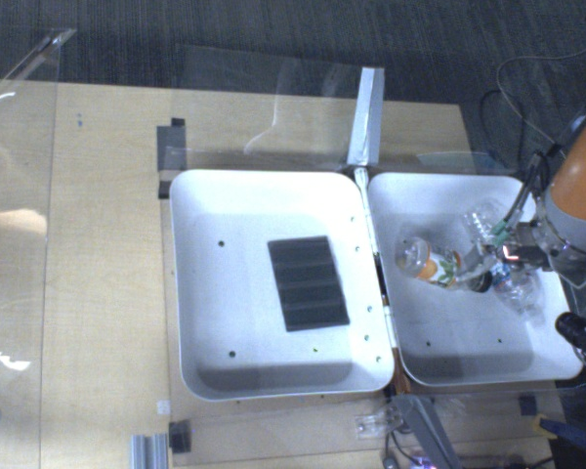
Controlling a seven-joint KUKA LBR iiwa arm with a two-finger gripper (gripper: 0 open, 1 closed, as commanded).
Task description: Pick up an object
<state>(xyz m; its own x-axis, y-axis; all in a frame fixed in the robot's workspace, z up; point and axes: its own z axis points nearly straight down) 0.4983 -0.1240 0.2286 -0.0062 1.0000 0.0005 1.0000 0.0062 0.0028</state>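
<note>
The right bin (449, 355) holds a small heap of clear plastic items. A clear bottle with an orange label (422, 260) lies on its side at the heap's left. Crumpled clear plastic pieces (483, 225) lie further right. My gripper (498, 257) is down in the right bin at the heap's right end, among the clear pieces. Its fingers are lost in the clutter. In the left bin (205, 213) a black ribbed rectangular pad (308, 282) lies flat near the middle.
A metal divider post (365, 115) stands up behind the seam between the bins. The arm's orange band (578, 179) and grey wrist hang over the right bin's right rim. Cables run at the lower right. A clear sheet covers the bench at left.
</note>
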